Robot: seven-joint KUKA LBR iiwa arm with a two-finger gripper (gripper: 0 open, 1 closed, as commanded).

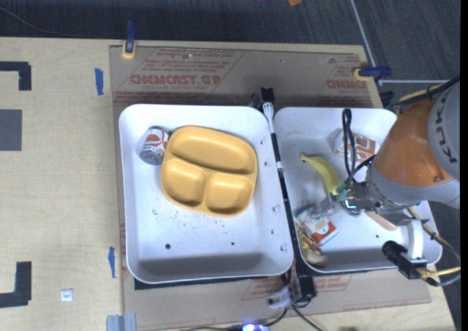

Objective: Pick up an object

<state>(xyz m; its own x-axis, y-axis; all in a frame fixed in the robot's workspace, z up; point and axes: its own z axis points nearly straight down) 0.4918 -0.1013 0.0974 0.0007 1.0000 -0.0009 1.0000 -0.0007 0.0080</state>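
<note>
Arm low over right bin [365,260], wrist beside banana.
Gripper [351,202] sits at 4 o'clock of the banana [322,170], just beside it; grip state cannot be told. Small packet [320,229] lies at 7 o'clock. Left bin [146,249] holds yellow tray [208,169], can [153,145] at 9 o'clock.

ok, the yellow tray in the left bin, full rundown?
The yellow tray is a rounded, glossy, plastic-looking dish with three compartments: one long one along the far side, two smaller ones nearer the camera. It lies flat, slightly rotated, in the far half of the left bin. A small can lies against its far-left corner. The gripper is over the other bin.
</note>
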